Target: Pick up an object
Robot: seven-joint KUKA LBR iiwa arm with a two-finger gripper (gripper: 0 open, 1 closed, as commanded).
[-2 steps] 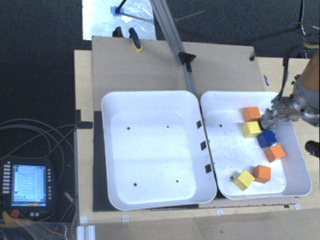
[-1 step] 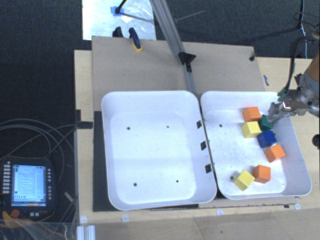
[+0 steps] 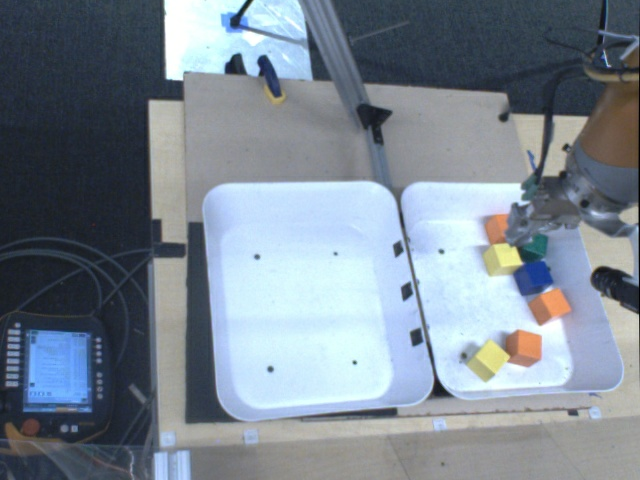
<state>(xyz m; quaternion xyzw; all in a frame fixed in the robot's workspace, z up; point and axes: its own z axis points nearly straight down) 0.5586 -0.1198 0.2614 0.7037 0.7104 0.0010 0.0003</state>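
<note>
gripper (image 3: 522,230) sits low over the right bin (image 3: 440,363), can't tell its state, just above the yellow block (image 3: 502,259) w/ orange, green, blue blocks crowding; prob light, stiff, smooth, so pinch flat opposite faces.

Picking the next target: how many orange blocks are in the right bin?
3: one orange block beside the gripper, one below the blue block, one near the front. The gripper may hide more.
</note>
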